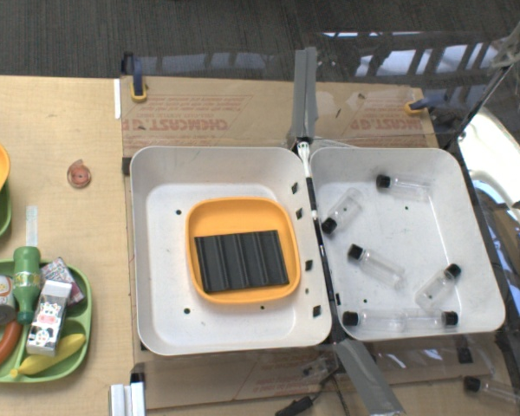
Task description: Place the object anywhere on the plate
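Camera view suggests grasping a clear vial [374, 264] from the right bin's [478, 232] middle, squarely across its body; gripper state cannot be told.

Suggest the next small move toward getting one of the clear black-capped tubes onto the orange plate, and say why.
Probably bring the arm in over the right white bin and lower toward the clear plastic tube with a black cap near its middle. It lies apart from the other tubes and away from the walls, and the orange square plate in the left white bin carries only a dark ribbed slab.
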{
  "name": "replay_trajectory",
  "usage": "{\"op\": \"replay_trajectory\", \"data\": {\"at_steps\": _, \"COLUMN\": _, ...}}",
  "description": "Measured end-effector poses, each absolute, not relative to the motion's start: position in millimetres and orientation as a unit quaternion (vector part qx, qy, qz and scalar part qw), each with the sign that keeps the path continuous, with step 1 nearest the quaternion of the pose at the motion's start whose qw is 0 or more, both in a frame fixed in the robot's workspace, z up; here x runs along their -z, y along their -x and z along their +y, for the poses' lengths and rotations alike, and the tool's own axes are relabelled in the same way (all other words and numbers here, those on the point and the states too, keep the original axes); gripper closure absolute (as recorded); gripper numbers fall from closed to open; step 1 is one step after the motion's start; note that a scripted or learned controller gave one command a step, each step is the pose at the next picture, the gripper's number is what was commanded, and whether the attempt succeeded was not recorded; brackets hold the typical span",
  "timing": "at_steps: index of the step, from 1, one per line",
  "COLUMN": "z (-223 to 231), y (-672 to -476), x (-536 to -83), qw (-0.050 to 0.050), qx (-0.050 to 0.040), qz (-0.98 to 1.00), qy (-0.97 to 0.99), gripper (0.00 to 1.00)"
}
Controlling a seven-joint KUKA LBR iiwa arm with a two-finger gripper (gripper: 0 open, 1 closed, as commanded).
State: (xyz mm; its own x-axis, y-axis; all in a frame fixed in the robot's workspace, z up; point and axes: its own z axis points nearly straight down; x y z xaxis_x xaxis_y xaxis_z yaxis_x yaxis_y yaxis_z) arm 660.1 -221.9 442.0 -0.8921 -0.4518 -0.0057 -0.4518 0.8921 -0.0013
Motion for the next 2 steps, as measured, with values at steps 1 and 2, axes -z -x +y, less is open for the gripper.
{"op": "replay_trajectory", "data": {"at_steps": 1, "z": -221.4, "y": -660.0, "x": -399.5, "qw": 0.002, "qx": -0.0005, "qz": 0.936, "qy": 0.352, "gripper": 0.00}}
{"op": "replay_trajectory", "data": {"at_steps": 2, "z": -220.8, "y": -660.2, "x": -317.9, "qw": 0.002, "qx": -0.0002, "qz": 0.905, "qy": 0.425, "gripper": 0.00}}
